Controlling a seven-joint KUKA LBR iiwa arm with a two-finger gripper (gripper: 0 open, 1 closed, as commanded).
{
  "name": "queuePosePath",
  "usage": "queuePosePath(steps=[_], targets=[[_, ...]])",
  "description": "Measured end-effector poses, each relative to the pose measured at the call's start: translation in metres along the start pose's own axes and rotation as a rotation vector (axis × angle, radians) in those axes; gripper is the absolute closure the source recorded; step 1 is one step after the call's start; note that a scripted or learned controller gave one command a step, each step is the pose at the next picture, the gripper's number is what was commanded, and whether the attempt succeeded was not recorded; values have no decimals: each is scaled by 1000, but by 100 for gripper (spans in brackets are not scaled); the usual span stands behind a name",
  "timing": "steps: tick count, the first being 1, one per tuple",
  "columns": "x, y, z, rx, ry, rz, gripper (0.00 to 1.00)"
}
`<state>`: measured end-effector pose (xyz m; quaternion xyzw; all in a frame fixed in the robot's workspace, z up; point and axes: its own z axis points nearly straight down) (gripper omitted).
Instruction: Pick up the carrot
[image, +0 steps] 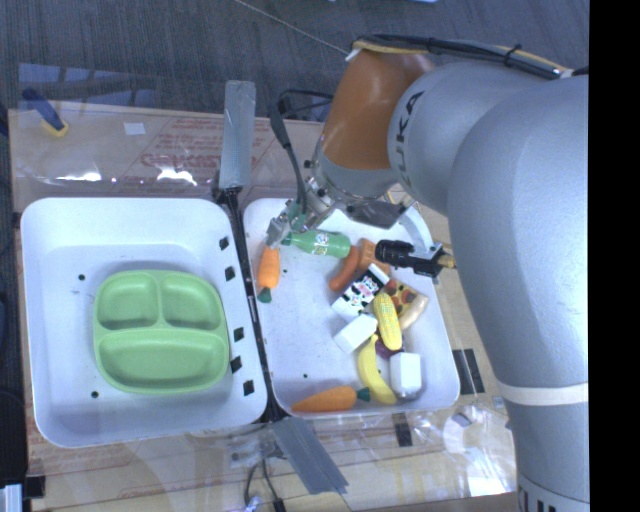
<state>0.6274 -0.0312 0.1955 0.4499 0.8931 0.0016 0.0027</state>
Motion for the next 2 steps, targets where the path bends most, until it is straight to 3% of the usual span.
queuePosePath(steps=[1,2], targets=[[55,20,-16,5,2,261,100],[118,-47,-69,2,2,178,100]])
